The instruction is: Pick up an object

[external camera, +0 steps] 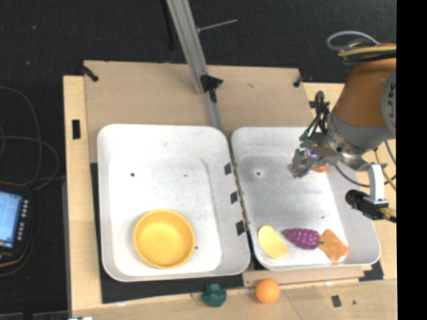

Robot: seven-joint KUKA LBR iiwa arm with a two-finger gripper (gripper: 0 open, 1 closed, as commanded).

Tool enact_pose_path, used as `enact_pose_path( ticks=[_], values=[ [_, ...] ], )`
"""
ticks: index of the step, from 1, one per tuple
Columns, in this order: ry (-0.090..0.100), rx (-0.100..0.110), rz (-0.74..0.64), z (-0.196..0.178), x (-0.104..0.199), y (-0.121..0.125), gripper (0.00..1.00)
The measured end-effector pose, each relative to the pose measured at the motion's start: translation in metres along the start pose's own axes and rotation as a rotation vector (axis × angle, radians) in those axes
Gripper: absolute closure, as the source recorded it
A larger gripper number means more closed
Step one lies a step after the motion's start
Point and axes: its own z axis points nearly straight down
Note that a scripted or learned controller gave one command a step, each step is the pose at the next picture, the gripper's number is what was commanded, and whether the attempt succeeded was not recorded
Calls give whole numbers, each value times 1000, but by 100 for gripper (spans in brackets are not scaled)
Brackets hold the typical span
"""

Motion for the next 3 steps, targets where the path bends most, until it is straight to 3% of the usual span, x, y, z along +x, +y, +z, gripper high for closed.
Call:
enact_pose_path(
  ticks=[3],
  values=[
    [-1, 2, 4, -30, 155, 24, 100]
  ],
)
